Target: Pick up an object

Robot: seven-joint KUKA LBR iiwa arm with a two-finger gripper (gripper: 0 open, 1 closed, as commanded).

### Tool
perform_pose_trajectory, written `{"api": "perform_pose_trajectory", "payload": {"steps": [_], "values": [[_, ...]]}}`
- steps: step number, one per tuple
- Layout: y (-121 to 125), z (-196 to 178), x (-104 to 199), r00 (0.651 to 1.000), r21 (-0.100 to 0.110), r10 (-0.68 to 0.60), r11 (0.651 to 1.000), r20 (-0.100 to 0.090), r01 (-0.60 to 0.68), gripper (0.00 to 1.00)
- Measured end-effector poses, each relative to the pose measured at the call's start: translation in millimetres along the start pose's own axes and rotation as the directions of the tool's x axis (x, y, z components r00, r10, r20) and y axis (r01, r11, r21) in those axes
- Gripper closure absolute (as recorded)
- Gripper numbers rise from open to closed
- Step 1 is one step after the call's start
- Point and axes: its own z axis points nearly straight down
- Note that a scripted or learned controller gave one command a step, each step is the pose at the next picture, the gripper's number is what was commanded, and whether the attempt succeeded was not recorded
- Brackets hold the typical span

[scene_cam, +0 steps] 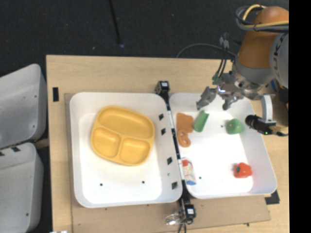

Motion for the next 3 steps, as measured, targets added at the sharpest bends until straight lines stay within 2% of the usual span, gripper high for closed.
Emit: {"api": "perform_pose_trajectory", "payload": {"steps": [2, 3], "values": [[1, 110, 12, 1.0, 0.005, -0.001, 1.0, 0.003, 0.001, 0.0], [1, 140, 10, 1.0, 0.003, 0.002, 1.0, 0.004, -0.002, 0.0]]}}
